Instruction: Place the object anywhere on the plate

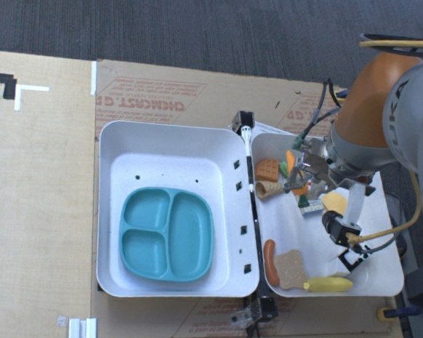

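Observation:
A teal plate (167, 234) with three compartments lies in the left white bin (117, 157). My gripper (299, 182) hangs low over the upper middle of the right bin (386, 266), among toy foods. Right beside it on the left are an orange waffle square (267, 168) and a tan cone (267, 189). An orange carrot-like piece with a green top (291, 161) sits against the gripper's upper side. A small green and white item (311, 204) lies just below the gripper. Nothing rests on the plate.
Lower in the right bin lie a red sausage (269, 262), a slice of brown bread (290, 268) and a yellow banana (328, 284). A pale yellow piece (334, 203) sits under the wrist. The bins' shared wall (249, 204) carries black clips. Cables hang from the arm (388, 105).

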### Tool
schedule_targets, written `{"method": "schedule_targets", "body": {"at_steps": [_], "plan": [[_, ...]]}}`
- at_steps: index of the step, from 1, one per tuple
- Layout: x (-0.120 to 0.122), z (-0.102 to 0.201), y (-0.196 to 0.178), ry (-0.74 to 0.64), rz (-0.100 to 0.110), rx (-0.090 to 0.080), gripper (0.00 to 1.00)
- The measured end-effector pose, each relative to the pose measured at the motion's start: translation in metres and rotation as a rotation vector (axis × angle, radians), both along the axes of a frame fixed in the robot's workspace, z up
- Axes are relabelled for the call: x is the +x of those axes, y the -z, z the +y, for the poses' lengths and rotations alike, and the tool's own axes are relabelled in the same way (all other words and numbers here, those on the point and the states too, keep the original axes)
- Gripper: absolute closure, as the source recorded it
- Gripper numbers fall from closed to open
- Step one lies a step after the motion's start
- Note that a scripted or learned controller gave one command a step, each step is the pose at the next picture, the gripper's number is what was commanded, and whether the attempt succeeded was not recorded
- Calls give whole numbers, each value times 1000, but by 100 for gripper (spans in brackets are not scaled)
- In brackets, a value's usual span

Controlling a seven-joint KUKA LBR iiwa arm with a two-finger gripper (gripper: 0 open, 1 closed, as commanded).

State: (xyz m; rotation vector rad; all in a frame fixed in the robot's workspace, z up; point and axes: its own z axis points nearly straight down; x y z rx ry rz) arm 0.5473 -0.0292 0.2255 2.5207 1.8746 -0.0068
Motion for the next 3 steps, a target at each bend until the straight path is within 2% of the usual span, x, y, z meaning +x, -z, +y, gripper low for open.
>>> {"method": "schedule_targets", "body": {"at_steps": [1, 2, 3], "plan": [[-29, 53, -6, 452, 2, -1, 100], [-37, 111, 28, 554, 5, -2, 100], [-70, 198, 29, 565, 4, -1, 100]]}}
